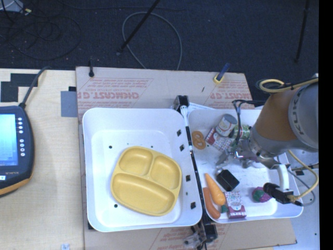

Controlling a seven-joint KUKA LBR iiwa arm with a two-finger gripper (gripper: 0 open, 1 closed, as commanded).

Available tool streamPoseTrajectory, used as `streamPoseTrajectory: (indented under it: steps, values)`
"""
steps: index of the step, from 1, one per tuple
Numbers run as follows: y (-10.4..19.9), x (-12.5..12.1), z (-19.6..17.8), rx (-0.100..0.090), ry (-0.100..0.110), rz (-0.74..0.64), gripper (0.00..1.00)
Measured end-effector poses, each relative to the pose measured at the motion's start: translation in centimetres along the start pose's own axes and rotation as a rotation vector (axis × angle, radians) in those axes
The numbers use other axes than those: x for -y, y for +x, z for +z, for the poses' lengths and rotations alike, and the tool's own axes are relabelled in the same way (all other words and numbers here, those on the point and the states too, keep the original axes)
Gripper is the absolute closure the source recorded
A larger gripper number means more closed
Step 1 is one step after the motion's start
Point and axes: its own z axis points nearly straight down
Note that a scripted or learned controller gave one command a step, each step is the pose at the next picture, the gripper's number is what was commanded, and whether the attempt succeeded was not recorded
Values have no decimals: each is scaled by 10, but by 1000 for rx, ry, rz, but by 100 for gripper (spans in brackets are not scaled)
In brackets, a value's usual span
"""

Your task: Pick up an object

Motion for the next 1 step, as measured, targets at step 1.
streamPoseTrajectory:
  steps: [1]
  values:
    - [39,42,0,2,-4,-1,0]
